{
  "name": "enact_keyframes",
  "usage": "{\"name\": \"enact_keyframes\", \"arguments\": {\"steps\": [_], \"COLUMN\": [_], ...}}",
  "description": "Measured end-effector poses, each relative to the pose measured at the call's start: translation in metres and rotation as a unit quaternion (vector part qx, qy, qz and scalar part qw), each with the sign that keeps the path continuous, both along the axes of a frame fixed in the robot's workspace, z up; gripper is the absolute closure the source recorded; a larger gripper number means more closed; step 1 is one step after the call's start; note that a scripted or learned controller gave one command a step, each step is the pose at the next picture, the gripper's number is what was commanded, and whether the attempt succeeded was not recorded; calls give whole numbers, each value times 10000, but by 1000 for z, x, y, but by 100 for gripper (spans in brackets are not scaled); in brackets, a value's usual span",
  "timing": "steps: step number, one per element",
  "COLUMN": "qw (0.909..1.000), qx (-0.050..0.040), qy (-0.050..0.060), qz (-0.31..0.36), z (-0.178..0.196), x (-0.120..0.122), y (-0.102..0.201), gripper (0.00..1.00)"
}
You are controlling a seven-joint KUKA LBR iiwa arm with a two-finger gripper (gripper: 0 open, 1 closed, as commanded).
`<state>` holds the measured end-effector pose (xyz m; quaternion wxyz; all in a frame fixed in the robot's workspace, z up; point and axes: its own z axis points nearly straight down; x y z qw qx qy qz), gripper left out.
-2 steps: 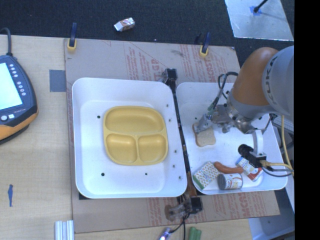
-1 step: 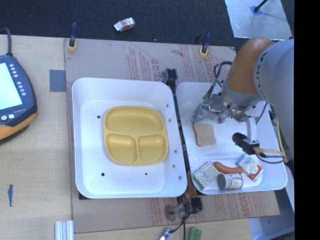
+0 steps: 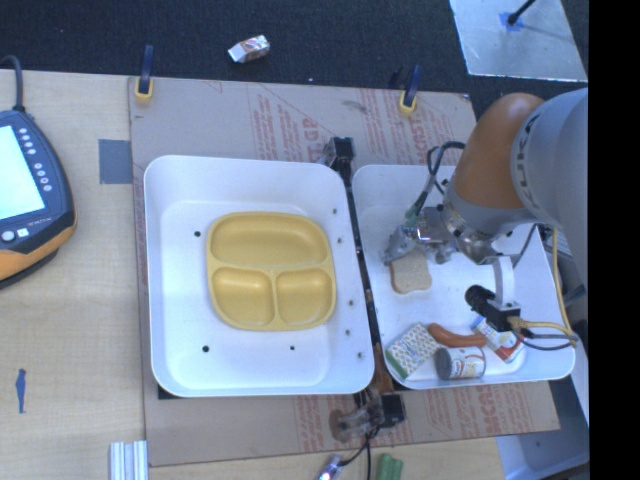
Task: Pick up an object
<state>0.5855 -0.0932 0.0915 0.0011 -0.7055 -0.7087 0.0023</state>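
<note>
1. You see the grey arm with the orange band (image 3: 500, 158) reaching in from the right, over the right shallow white bin (image 3: 372, 268).
2. Its two-finger gripper (image 3: 412, 248) is low in the upper left part of that bin, just above a beige bread-shaped slice (image 3: 410, 276). The metal fingers are close to the top edge of the slice; if they touch it, you cannot tell.
3. You cannot tell from this view if the gripper is released or clenched, and nothing is visible between the fingers.
4. In the same bin, near its front edge, lie a green and white patterned packet (image 3: 409, 349), an orange-red sausage-shaped toy (image 3: 457, 335) and a small can with a white label (image 3: 460, 365). The sausage touches the can, and the packet is just beside both.
5. The left shallow white bin (image 3: 170, 298) holds a yellow plastic plate with three compartments (image 3: 270, 270), lying flat near its middle.
6. On the bench at the far left rests a control pendant with an orange case (image 3: 30, 208), well apart from both bins.
</note>
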Motion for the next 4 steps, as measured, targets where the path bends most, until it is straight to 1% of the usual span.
{"name": "enact_keyframes", "arguments": {"steps": [1, 2, 3, 4], "qw": [10000, 10000, 10000, 10000], "qx": [3, 1, 17, 12], "qy": [3, 11, -13, -14], "qz": [7, 10, -3, -6], "z": [0, 10, 101, 139], "x": [-14, -13, -2, 33], "y": [-2, -3, 71, 79], "gripper": [0, 100, 100, 100]}}
